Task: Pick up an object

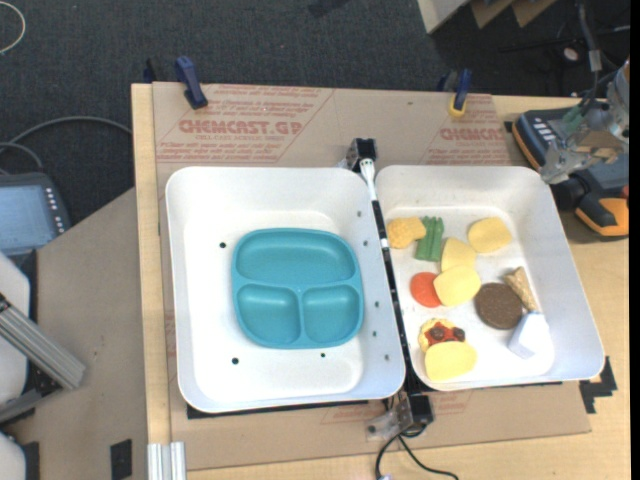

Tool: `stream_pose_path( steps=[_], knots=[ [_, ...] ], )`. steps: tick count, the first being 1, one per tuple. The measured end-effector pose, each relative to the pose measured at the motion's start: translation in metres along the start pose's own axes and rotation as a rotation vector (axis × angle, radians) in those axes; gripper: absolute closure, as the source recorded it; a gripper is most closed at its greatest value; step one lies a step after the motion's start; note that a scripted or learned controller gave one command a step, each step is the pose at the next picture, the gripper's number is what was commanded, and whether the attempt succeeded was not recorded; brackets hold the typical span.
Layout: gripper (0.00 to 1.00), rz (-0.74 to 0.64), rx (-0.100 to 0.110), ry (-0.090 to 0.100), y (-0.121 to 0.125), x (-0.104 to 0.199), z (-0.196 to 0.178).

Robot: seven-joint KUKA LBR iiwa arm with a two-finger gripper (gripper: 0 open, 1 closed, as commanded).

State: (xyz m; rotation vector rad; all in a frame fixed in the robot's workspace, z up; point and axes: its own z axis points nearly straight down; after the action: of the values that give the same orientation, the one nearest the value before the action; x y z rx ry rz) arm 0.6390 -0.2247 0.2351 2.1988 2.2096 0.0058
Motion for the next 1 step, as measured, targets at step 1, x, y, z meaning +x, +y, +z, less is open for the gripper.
stream_pose_path(
  steps=[1],
  knots=[
    [1.0,-0.001,-0.004,-0.003,0.001,-0.0004,-0.0108]
  ],
)
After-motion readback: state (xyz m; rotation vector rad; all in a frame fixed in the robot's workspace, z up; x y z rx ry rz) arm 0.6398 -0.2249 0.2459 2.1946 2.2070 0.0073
